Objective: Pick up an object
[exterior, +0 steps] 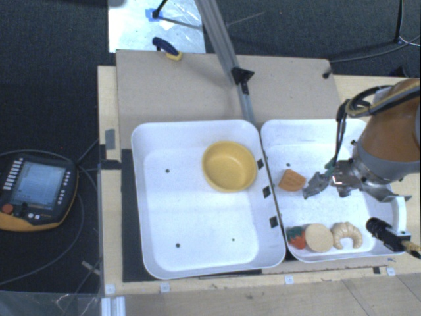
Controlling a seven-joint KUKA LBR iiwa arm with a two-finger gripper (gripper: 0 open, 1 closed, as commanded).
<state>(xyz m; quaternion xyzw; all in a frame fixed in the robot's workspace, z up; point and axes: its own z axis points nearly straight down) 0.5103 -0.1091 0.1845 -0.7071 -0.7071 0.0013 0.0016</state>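
Observation:
In the right bin [309, 133] an orange wedge-shaped piece [292, 180] lies near the left wall. Along the bin's front edge sit a red and green item [297, 237], a tan round disc [318, 237] and a pale croissant-shaped piece [346, 234]. My gripper [314, 185] hangs low over the right bin, just right of the orange wedge and close to it. Nothing shows between its fingers. A yellow bowl [229, 166] rests in the left bin [158, 196] at its back right.
The grey and orange arm [391, 143] comes in from the right over the right bin. A teach pendant [36, 189] lies on the floor at the left. A slanted metal pole [223, 45] crosses the board behind the bins.

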